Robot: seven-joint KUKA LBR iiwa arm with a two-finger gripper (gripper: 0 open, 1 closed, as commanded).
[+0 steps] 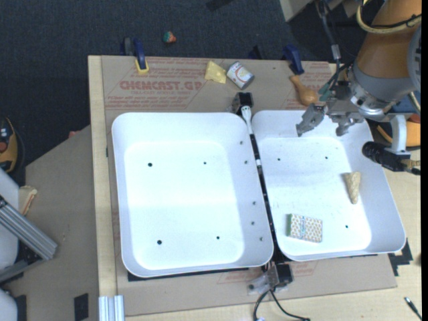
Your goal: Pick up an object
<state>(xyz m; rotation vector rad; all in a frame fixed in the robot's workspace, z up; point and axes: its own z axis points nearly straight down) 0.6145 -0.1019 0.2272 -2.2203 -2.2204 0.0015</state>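
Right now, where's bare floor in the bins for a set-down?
Left bin: whole floor bare. Right bin: bare middle strip between the gripper at the far end and the patterned card near the front; tan wedge crowds the right wall.

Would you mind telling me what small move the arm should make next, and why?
Probably travel toward the view's bottom, then descend: the gripper hovers open over the right white bin's far edge, holding nothing, while the tan wedge-shaped piece lies nearer the camera.
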